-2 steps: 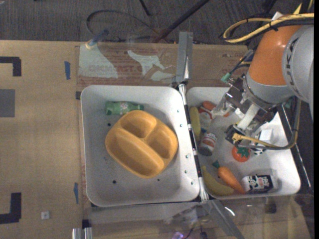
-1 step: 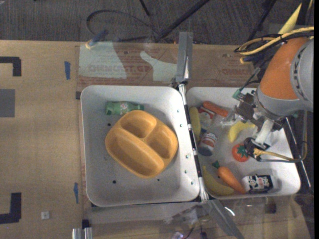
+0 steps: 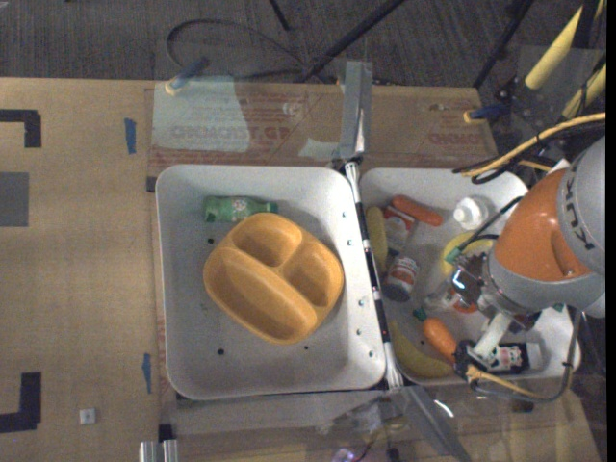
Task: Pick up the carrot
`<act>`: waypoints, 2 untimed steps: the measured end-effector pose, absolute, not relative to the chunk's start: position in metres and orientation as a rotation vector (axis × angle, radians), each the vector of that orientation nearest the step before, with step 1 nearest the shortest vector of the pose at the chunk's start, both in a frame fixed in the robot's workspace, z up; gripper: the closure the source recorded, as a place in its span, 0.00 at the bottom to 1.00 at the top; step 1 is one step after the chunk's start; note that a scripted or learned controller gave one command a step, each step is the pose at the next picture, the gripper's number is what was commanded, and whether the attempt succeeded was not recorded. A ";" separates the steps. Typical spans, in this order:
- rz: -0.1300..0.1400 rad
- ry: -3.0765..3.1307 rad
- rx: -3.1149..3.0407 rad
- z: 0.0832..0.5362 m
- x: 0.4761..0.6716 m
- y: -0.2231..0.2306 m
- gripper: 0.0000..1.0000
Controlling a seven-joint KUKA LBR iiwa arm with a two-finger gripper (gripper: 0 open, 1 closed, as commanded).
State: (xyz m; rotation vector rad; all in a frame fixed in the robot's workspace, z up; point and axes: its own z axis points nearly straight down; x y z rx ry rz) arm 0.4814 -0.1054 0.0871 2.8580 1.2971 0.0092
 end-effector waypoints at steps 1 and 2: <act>0.004 1.115 2.936 0.086 0.562 -0.095 0.00; 0.005 1.118 2.935 0.097 0.563 -0.095 1.00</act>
